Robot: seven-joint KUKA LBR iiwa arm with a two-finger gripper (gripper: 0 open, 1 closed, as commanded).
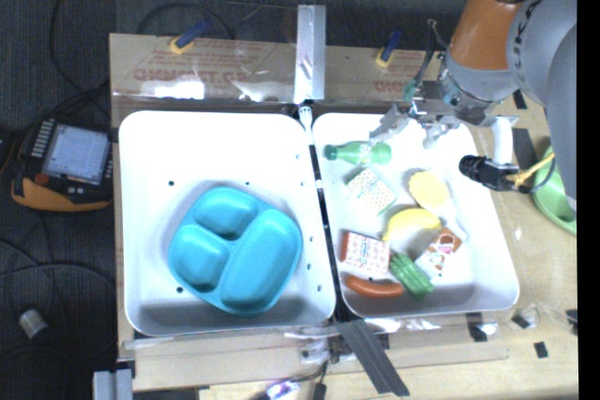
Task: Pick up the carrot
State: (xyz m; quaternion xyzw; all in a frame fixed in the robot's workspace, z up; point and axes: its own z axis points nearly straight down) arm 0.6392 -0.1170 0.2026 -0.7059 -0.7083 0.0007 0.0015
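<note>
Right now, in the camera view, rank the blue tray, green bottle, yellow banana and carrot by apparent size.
1. Blue tray, by far the largest.
2. Green bottle and yellow banana, too alike to rank.
3. Carrot, roughly similar but slimmer and partly covered, so unsure.

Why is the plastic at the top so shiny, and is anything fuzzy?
In the camera view, light glares white off the plastic sheet behind the bins; the gripper looks a little blurred; the blue tray casts a soft shadow in the left bin.

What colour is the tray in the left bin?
Light blue tray, seen in the camera view.
</note>
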